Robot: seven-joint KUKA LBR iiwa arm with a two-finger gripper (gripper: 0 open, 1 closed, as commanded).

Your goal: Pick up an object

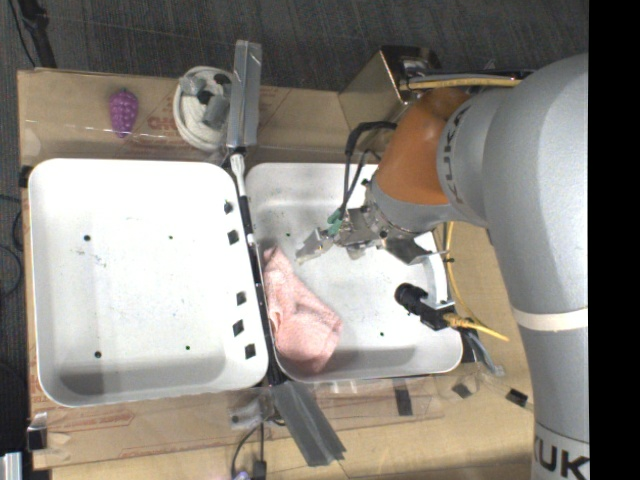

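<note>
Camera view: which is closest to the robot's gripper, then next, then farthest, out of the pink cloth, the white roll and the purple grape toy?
From the gripper:
1. Pink cloth, just below it in the right bin.
2. White roll, on the bench above the bins.
3. Purple grape toy, at the bench's far left corner.

Two bins sit side by side on the bench [90,428]. A cloth [297,313] lies in the right bin [400,363], against its left wall near the front. The claw [312,246] hangs over that bin, just behind the cloth. Behind the left bin [130,268], a small grape-like cluster [123,111] rests on the bench
</note>
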